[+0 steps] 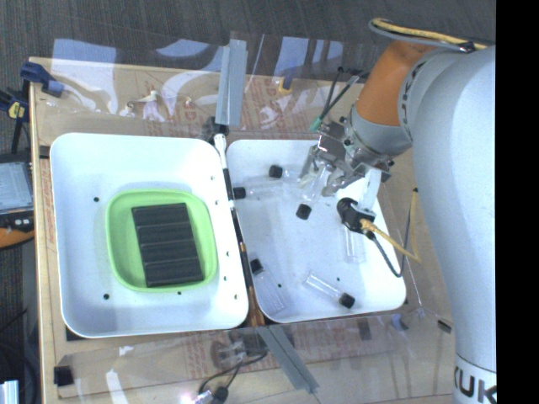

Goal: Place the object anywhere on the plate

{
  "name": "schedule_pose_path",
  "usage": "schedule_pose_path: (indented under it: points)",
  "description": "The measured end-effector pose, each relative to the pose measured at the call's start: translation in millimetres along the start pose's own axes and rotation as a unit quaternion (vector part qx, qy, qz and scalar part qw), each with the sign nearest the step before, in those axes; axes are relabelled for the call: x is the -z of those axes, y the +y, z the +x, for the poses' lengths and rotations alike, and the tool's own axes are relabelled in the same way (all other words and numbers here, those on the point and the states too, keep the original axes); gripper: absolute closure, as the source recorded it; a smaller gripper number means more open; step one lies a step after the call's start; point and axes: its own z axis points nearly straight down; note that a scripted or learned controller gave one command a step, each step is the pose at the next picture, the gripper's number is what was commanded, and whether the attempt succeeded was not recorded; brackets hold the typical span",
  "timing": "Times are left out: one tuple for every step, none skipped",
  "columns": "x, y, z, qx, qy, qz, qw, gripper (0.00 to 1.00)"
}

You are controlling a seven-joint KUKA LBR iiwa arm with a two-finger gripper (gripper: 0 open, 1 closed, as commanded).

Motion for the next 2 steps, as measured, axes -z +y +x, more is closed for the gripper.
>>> schedule_pose_path:
  points:
    - [-6.1,-88.0,75.3,0.1,-0.002,-0.002,0.995,1.0]
    - [-5.5,-93.9,141.8,0.211,-0.002,-0.003,0.9776,1.0]
